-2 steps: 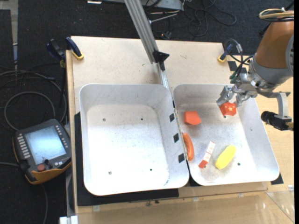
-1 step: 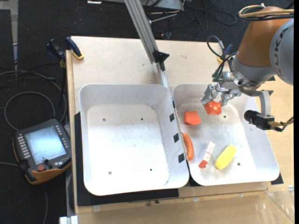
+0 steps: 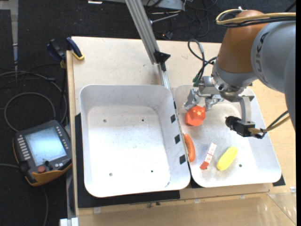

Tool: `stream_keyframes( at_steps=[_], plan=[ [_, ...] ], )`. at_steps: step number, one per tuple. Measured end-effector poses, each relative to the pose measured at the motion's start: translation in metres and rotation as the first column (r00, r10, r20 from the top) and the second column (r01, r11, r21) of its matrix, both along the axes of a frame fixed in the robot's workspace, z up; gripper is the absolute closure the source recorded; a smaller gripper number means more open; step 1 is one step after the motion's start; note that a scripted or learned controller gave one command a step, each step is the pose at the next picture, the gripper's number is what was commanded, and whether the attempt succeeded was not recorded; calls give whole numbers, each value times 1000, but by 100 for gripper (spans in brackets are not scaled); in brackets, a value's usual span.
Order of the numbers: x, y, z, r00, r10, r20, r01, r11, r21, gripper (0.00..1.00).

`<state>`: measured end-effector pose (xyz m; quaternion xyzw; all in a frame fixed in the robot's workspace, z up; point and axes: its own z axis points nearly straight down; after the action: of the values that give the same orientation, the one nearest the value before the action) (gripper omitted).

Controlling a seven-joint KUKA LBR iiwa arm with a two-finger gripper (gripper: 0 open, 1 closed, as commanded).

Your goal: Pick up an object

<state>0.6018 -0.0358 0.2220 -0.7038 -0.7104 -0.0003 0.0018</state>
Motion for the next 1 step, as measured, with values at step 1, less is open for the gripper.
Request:
stream_keyframes(
  at_steps=[1],
  plan=[
    [4, 58, 6, 1000, 0, 3, 0, 1000, -1, 100]
  ],
)
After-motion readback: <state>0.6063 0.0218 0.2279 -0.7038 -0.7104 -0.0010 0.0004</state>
